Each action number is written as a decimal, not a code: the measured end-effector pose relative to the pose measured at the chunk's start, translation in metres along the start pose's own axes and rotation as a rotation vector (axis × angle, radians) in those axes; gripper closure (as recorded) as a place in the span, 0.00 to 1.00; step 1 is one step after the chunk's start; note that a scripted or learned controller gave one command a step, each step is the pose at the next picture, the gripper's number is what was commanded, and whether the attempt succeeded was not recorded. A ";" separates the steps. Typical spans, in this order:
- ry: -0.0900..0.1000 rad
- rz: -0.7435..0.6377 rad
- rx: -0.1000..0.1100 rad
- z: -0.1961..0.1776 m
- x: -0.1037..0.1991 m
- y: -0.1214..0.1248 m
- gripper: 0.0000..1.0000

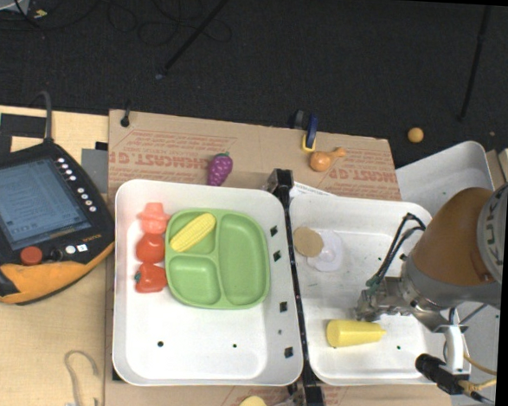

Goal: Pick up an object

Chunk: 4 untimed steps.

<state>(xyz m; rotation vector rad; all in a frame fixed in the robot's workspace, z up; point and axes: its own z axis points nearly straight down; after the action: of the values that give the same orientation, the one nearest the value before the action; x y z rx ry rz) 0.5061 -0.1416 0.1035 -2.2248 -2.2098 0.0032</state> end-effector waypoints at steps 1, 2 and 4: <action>-0.003 0.000 -0.006 -0.042 -0.004 -0.001 1.00; -0.003 -0.005 -0.006 -0.084 -0.004 0.001 1.00; -0.001 -0.010 -0.005 -0.121 0.032 0.026 1.00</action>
<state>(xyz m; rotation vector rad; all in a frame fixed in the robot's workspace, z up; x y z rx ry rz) 0.5326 -0.1097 0.2245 -2.2167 -2.2235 -0.0011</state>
